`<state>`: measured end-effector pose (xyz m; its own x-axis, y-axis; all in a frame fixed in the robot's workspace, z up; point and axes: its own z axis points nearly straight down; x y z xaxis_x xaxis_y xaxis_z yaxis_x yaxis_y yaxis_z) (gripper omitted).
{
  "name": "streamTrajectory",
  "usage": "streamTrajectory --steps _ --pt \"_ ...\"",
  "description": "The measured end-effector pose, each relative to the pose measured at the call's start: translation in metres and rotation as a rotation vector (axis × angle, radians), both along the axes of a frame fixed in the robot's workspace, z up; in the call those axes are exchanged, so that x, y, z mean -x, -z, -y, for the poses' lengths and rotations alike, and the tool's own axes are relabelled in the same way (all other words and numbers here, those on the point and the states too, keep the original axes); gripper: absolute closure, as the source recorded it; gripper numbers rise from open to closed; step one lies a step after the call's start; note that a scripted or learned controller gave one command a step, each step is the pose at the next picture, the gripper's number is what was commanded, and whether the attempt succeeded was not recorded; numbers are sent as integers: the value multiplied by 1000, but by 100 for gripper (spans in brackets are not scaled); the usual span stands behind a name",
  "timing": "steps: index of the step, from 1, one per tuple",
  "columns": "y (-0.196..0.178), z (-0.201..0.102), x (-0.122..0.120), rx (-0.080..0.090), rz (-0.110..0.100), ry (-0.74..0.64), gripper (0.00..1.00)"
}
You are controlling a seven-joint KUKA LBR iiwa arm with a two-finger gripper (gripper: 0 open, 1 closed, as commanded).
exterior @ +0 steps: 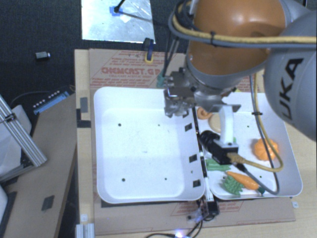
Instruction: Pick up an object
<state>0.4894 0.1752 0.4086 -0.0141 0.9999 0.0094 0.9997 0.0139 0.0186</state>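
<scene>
The left bin (143, 148) offers a bare, open floor with free passage across it. The right bin (287, 170) is crowded: the arm (237, 38) overhangs its far half, a cable (260, 165) loops across the middle, and an orange (265, 149), a carrot (243, 180) and a green piece (231, 185), perhaps a leaf, fill the near corner.

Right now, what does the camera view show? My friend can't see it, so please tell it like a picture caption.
A big grey and orange arm reaches in from the right and hangs over two white bins. The right bin holds small toys, among them an orange, a carrot and a green piece. The left bin sits beside it.
</scene>
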Motion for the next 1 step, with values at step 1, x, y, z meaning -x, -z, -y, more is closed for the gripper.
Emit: streamTrajectory --steps 1 --pt "-135 -18 3 1 -1 6 100"
